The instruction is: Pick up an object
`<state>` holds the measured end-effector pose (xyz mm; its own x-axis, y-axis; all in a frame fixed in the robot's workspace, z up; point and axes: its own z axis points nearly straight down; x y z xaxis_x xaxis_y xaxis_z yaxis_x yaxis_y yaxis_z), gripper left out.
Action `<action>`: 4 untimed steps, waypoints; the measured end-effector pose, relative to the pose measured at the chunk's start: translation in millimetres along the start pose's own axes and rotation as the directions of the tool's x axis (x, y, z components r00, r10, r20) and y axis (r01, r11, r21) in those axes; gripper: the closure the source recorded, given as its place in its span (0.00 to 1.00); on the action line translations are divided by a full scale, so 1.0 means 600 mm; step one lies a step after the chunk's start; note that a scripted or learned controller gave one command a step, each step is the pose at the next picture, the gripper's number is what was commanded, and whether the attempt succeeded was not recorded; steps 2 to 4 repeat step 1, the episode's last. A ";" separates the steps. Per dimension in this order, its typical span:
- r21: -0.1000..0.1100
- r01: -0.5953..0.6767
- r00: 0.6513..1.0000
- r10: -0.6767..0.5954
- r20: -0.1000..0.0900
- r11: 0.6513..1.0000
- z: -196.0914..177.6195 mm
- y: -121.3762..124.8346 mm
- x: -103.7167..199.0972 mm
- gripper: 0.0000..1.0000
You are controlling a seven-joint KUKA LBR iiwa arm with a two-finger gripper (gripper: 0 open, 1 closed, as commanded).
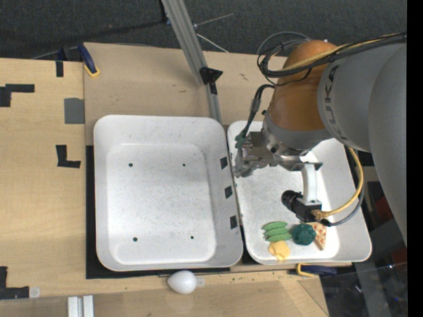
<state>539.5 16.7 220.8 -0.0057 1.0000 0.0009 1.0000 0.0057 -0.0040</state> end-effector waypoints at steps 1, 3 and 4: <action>-0.002 0.003 1.000 -0.003 -0.001 1.000 -0.011 -0.014 0.105 1.00; -0.002 0.003 1.000 -0.003 -0.001 1.000 -0.011 -0.014 0.105 1.00; -0.002 0.003 1.000 -0.003 -0.001 1.000 -0.011 -0.014 0.105 1.00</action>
